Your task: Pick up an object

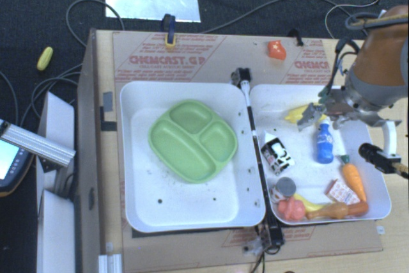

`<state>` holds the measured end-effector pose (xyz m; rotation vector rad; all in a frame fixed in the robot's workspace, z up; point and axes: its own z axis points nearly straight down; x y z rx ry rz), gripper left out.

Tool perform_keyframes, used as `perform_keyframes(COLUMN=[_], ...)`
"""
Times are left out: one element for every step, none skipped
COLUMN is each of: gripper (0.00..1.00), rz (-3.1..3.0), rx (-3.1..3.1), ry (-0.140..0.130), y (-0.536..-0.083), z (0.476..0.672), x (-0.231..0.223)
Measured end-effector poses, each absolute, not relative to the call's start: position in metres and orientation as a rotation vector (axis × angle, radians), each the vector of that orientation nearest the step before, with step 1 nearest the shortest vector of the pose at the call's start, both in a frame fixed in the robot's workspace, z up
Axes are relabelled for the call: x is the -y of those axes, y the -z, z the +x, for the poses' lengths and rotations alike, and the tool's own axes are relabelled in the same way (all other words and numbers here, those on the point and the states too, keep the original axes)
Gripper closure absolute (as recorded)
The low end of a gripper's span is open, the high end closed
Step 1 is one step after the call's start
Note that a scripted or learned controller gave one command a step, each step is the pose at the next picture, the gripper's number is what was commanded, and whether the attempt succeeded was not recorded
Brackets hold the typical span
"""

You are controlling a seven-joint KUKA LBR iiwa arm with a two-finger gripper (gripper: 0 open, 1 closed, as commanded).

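The right bin (300,137) holds several small objects. A blue bottle (324,144) lies near its middle and a yellow piece (294,115) near its far side. A black-and-white item (276,155) rests by the divider. An orange carrot (353,181), a small red-and-white box (339,191), a grey disc (285,187) and a pink lump (292,209) lie along the near side. My gripper (323,113) hangs over the far part of this bin, just above the top of the blue bottle and beside the yellow piece. Nothing is visibly held in it.
The left bin (144,201) holds a green divided plate (192,140). An orange object (276,50) sits on the bench beyond the bins, near a blue-and-yellow clamp (169,30). The arm's grey and orange body (383,67) overhangs the right bin's far right corner.
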<state>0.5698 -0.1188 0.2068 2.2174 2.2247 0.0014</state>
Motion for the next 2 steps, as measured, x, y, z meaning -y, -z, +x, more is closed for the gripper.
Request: perform_keyframes(gripper=[0.00, 0.00], rz=[2.220, 2.220], rx=[-2.222, -2.222], ry=[0.001, -0.001], y=[-0.163, -0.084], z=[0.584, 0.599], x=[0.161, 0.175])
